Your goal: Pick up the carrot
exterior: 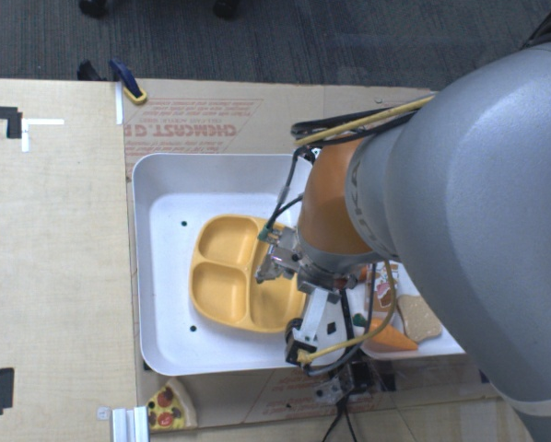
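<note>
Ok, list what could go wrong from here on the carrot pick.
1. The gripper is over the yellow divided plate, not the carrot; a descent here would likely strike the plate.
2. The carrot lies right beside a tan slice, partly hidden by the arm, so a grasp could catch the slice or push the carrot away.
</note>
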Robot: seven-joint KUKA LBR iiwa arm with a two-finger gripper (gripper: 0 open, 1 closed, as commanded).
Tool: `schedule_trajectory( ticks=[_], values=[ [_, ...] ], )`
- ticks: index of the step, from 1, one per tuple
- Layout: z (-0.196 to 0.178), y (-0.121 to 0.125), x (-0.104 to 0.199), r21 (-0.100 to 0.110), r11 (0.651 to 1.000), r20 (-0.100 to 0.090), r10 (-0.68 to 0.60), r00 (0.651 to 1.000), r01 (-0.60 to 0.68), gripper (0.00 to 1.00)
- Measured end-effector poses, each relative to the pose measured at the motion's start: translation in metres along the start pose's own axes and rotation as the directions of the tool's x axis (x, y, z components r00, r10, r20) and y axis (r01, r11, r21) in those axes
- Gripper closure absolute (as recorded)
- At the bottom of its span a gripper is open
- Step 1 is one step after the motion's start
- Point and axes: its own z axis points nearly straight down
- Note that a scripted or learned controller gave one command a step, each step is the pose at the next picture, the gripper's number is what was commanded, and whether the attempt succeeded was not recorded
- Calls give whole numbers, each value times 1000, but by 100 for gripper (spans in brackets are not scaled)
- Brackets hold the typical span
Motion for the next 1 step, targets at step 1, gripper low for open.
schedule_trajectory(
  ticks=[1],
  values=[
    [-6, 1, -6, 6, 1000, 12, 7, 1000, -8, 100]
  ],
)
